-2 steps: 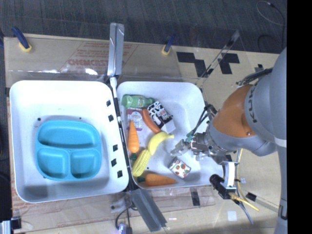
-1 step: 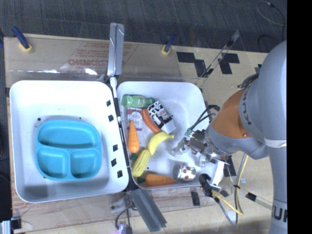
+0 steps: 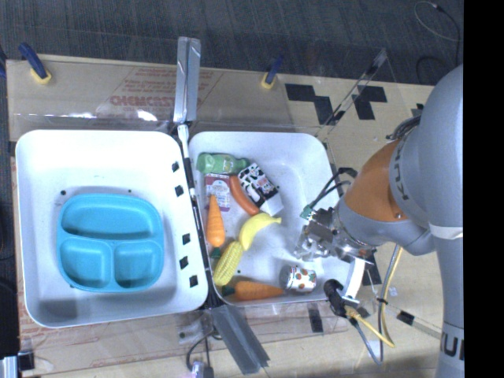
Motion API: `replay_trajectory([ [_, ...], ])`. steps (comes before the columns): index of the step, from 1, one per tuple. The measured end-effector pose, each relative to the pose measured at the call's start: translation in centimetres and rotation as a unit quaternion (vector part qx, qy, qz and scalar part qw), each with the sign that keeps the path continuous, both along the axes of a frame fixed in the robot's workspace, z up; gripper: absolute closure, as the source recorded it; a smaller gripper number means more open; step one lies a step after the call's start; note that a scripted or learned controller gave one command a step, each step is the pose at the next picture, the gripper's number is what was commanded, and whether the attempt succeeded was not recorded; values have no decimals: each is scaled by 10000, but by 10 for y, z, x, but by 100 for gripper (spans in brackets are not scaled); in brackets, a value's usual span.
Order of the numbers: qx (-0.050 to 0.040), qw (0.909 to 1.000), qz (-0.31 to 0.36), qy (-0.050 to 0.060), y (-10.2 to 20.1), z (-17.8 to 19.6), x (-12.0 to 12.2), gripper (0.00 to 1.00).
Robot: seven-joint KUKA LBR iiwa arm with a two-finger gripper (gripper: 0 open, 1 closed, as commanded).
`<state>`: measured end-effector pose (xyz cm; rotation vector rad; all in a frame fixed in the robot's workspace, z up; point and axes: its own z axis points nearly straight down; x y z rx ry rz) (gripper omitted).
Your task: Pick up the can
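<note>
The can (image 3: pixel 299 278) is small, with a colourful label and a silver end. It lies on its side near the front right corner of the right bin (image 3: pixel 311 152). My gripper (image 3: pixel 313 241) hangs just behind and slightly right of the can, close above it. The grey wrist and orange band rise to the right. The view is too cluttered here to tell whether the gripper touches the can.
Left of the can lie a carrot (image 3: pixel 256 290), corn (image 3: pixel 227 262), a banana (image 3: pixel 257 228) and a second carrot (image 3: pixel 214 220). A green bag (image 3: pixel 220 164) and a black-and-white carton (image 3: pixel 258 183) sit at the back. The left bin (image 3: pixel 47 156) holds a blue divided tray (image 3: pixel 112 241).
</note>
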<state>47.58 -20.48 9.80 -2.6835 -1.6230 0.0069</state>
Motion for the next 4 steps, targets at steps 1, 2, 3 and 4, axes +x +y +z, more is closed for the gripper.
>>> replay_trajectory([
  [1, 0, 10000, 1, 0, 0, 0, 0, 0],
  [2, 18, 9970, 772, -7, 3, -8, 1, 0],
  [3, 17, 9970, 772, -7, 3, -8, 1, 0],
  [4, 13, 9972, 753, -9, 3, -8, 1, 0],
])
